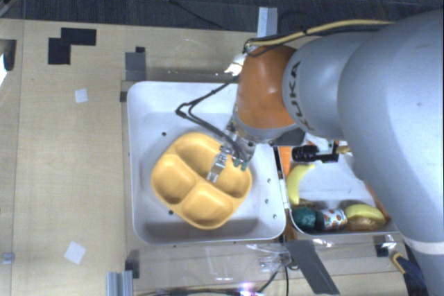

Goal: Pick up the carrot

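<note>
One carrot (278, 161), lengthwise along right bin's (340, 184) left wall.

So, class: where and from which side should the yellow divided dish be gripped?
Probably at its outer rim, from above: the yellow divided dish lies flat in the left bin and looks too wide to span, so pinch the rim.

The arm (361, 93) runs off the right and bottom edges, and its bulk hides most of the right bin (333, 184) behind the gripper (229, 161). The items there, a yellow banana-like piece (298, 180), a dark green thing (305, 220) and a small can-like object (334, 219), are partly covered and too small to name surely. Directly beneath the gripper, part of the yellow divided tray (198, 180) is covered. The fingers are too small and blurred to read
</note>
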